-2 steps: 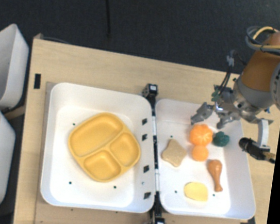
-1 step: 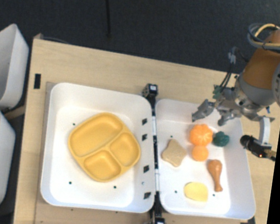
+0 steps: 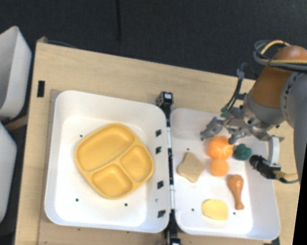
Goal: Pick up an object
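Orange fruit [image 3: 220, 148], the bigger of the two round orange pieces, lies in the right bin [image 3: 259, 220], near its far edge, and it is the thing directly under my gripper [image 3: 220, 133]. My two fingers are spread wide: one tip [image 3: 206, 134] stands to the left of the fruit and the other comes down close to its right side. Nothing is between them yet, so I hold nothing.

Around the fruit it is crowded. A smaller orange ball [image 3: 219, 168] touches it on the near side, and a dark green piece [image 3: 243, 152] sits just beside it on the right. A tan slice of toy bread [image 3: 191, 167] lies to the left, a little apart, a toy drumstick [image 3: 235, 189] is nearer to the front, and a pale yellow piece [image 3: 215, 209] is nearest of all. The left bin [image 3: 50, 201] carries a yellow divided plate [image 3: 114, 160].

To do this step well, I think I must go down straight, so that the fruit stays in the middle between my fingers. The right finger should enter the narrow gap before the green piece and not land on top of it. A round, smooth object can slip out, so I would close slowly and at the widest part of the fruit, not above it. Then I would lift vertically, so the small ball is not dragged along.

About writing: I can read no brand, label or text on any object or on the bins.
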`<state>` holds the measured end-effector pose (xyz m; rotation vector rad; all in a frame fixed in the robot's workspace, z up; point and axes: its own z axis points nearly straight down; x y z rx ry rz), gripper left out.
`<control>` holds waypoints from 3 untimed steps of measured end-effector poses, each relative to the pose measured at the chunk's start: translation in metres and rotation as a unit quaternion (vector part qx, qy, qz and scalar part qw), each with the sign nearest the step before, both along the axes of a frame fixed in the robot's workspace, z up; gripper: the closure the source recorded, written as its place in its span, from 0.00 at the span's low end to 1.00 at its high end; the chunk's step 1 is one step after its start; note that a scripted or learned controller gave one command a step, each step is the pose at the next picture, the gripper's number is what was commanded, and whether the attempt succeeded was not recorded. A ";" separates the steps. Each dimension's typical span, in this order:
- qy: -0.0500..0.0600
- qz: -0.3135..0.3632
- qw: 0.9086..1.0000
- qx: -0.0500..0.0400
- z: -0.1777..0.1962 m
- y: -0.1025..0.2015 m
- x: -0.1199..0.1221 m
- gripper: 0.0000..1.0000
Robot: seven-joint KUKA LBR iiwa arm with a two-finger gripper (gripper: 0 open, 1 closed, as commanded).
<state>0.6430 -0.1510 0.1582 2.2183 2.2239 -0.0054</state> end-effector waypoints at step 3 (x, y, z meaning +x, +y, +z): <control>-0.005 0.000 1.000 0.001 0.025 -0.006 0.010 1.00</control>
